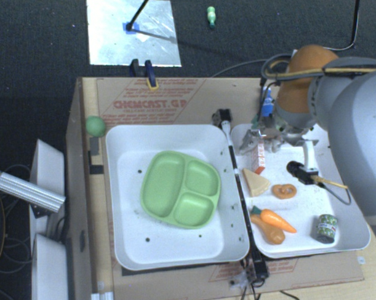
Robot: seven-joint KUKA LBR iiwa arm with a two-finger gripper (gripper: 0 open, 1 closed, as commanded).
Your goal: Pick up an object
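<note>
Nearest the camera, along the front of the right bin [300, 238], lie a small green-labelled can [326, 228] at the right and a carrot [275, 219] at the left, with a stubby orange piece [272, 235] touching the carrot's near side. Further back in that bin, close to its left wall, a red-and-white carton [260, 159] lies with its far end just under the gripper [263, 139], which hangs over the bin's back left corner. The slant of the view does not show whether the gripper touches the carton, and whether it is open or closed cannot be told; nothing is seen held in it. A pale cheese wedge [258, 183] sits just in front of the carton, and a brown pretzel [284, 191] lies just right of the wedge. The grey arm [353, 110] reaches in across the bin's right side. In the left bin [132, 240] a green divided plate [180, 188] rests near the middle, slightly turned.
</note>
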